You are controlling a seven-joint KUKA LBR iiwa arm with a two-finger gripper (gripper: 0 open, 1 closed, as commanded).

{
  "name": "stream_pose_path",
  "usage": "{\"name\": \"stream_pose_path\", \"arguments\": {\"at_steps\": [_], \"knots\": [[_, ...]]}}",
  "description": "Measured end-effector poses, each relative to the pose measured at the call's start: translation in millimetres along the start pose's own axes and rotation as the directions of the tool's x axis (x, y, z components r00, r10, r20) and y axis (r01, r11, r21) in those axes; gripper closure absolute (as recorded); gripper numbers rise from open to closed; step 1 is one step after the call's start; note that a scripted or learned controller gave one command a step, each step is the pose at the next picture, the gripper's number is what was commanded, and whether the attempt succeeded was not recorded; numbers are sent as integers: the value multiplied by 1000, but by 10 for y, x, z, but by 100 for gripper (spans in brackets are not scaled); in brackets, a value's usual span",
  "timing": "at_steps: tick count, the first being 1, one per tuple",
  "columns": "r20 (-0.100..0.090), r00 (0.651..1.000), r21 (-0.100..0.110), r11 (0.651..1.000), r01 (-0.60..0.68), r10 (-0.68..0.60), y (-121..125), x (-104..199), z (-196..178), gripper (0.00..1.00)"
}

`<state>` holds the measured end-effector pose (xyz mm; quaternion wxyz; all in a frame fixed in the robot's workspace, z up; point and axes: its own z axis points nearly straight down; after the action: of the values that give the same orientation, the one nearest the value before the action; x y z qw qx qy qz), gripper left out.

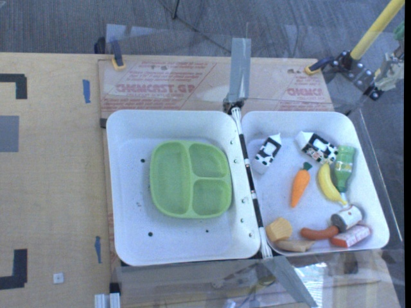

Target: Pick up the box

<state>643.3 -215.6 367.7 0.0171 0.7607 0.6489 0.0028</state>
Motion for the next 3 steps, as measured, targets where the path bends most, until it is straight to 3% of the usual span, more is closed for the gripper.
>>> {"name": "stream_pose_path", "arguments": {"at_steps": [1,2,3], "knots": [[3,1000,-5,1000,3,-3,17,6,-114,100],[-19,992,23,992,124,-123,-350,218,-700,100],[-17,1000,28,1000,8,-8,-408,72,-695,100]]}}
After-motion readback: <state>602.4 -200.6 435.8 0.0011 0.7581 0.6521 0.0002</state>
